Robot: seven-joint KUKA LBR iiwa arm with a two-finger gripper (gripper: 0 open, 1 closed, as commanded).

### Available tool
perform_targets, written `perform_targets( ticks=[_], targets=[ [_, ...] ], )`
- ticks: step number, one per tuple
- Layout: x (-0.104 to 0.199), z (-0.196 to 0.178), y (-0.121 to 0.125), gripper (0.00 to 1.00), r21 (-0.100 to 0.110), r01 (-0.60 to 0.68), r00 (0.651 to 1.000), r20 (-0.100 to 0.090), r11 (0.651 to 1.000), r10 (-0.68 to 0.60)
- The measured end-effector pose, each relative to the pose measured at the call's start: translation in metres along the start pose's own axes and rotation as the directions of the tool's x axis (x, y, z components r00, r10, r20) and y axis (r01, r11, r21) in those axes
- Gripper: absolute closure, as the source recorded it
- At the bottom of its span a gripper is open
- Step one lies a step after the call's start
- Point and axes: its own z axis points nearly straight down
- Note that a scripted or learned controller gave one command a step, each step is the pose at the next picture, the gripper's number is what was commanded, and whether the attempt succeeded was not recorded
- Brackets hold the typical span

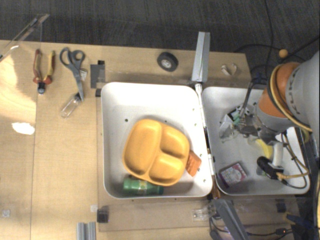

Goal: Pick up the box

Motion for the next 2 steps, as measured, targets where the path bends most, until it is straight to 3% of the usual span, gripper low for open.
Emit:
perform_targets(
  ticks=[1,2],
  targets=[
    [0.026,0.002,0.059,0.0,0.0,0.32,0.947,-0.003,0.947,-0.32],
    [0.026,0.002,0.091,0.0,0.08,0.34,0.94,-0.032,0.937,-0.339]
  ],
)
